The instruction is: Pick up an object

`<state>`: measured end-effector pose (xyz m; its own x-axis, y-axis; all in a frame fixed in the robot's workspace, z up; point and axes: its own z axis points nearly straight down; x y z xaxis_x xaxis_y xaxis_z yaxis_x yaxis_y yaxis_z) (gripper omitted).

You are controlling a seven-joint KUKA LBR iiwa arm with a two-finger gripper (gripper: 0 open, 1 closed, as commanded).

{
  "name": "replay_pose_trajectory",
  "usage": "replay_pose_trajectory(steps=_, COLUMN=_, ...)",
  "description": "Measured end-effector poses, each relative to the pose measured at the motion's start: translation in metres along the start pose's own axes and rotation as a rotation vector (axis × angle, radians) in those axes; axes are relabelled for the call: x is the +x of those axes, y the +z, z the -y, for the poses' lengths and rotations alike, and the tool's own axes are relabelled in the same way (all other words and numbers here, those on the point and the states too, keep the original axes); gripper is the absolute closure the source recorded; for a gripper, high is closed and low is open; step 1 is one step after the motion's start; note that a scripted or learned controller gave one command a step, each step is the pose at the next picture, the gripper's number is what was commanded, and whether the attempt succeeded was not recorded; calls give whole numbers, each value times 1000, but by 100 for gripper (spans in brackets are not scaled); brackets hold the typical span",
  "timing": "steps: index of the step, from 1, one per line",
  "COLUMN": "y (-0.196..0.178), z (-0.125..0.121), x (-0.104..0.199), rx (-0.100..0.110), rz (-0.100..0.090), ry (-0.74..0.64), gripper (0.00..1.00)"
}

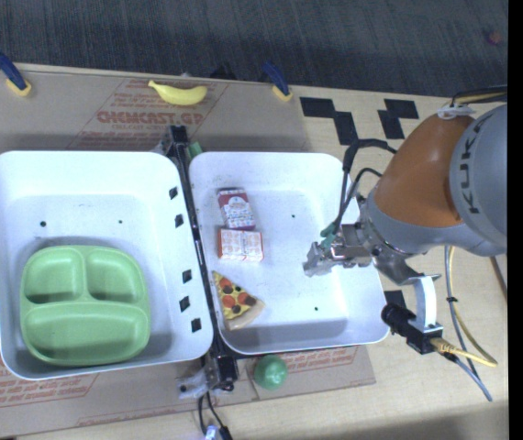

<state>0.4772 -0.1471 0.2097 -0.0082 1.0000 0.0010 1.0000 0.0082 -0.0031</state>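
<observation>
Gripper [321, 258] is low over the right bin [284, 337], right-hand part, above bare floor; can't tell from here whether it's spread or closed, too small and blurred; nothing visibly between its tips. Candidates sit well apart to its left: red carton [234, 207] and a red-white box [240, 245] just below it, pizza slice toy [235, 300] near the front-left corner. Green divided tray [84, 303] fills the left bin [78, 168]; banana [178, 92] and green ball [270, 371] lie outside the bins. My read: pick not yet done; no object lifted; approach, closing and lift all remain.
</observation>
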Motion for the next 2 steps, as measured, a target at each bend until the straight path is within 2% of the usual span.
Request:
replay_pose_trajectory(steps=1, y=-3, z=0, x=-3, rx=-2, rz=2, ry=0, gripper=100)
replay_pose_trajectory(steps=2, y=-23, z=-54, x=3, rx=-4, rz=0, ry=3, gripper=100)
